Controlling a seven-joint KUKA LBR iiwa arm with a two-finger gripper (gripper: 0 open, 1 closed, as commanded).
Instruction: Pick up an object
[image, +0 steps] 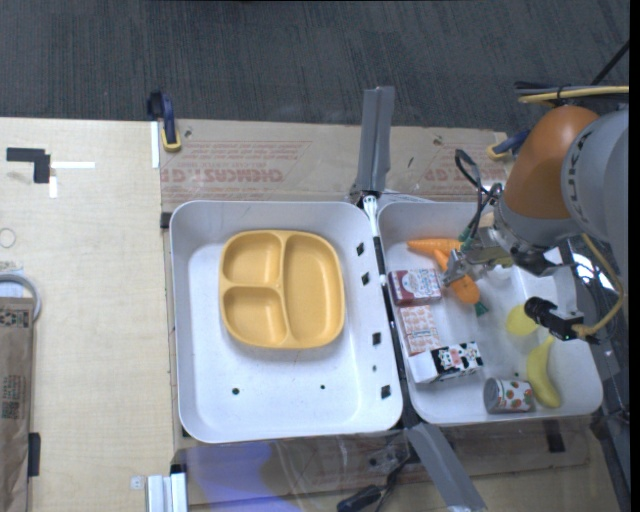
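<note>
The pincer (462, 268), its spread impossible to tell, hovers over the orange carrot (436, 246) just beside the red carton (415, 287); likely light, stiff, slick, best gripped mid-body.

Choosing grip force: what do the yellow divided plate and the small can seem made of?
Yellow divided plate: likely moulded plastic, matte, with an even colour and soft rounded ridges between three compartments. Small can: probably metal with a printed label and a greyish end, though it is too small to be sure.
</note>
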